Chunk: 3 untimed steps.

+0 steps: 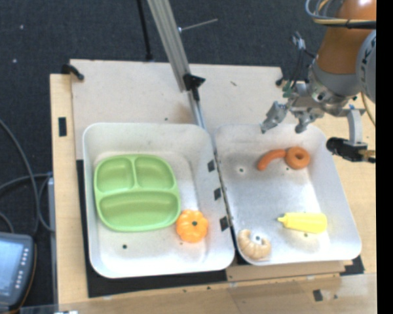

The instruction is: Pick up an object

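Observation:
My gripper (287,123) hangs open above the far edge of the right bin (327,241), with nothing between its fingers. Just in front of it in that bin lie an orange sausage (271,157) and a brown doughnut (297,157), touching each other. Nearer the front of the same bin are a yellow corn-like piece (304,223) and a pale pastry (255,244) in the front left corner. The left bin (111,136) holds a green divided plate (135,192) and a small orange pumpkin (192,226) by the plate's front right corner.
A slanted metal pole (172,41) rises from the back of the bench, ending at the seam between the two bins. A dark screen (6,267) stands off the bench at the lower left. Cables lie on the floor to the left.

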Tool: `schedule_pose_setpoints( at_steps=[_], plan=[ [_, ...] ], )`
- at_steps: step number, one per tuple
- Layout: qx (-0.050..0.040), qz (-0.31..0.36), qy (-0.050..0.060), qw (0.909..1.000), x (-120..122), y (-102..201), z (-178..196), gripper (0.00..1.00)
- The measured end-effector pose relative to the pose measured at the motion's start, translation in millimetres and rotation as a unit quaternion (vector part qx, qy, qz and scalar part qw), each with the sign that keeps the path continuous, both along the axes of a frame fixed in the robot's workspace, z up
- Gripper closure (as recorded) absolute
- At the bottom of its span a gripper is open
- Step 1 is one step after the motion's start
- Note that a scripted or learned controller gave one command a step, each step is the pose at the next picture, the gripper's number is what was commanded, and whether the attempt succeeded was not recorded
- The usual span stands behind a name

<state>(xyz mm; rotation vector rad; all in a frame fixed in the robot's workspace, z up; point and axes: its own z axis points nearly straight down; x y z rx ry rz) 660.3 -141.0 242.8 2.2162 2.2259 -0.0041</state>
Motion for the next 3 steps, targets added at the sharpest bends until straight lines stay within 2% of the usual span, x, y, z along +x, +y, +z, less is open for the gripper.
schedule_pose_setpoints(
  at_steps=[1, 2, 3],
  plan=[
    [0.0011, 0.000, 0.000, 1.0000, 6.5, 47.2, -20.8, 0.00],
    [0.0005, 0.000, 0.000, 1.0000, -8.8, 71.5, -42.7, 0.00],
    [0.0010, 0.000, 0.000, 1.0000, -40.8, 105.0, -41.7, 0.00]
  ],
)
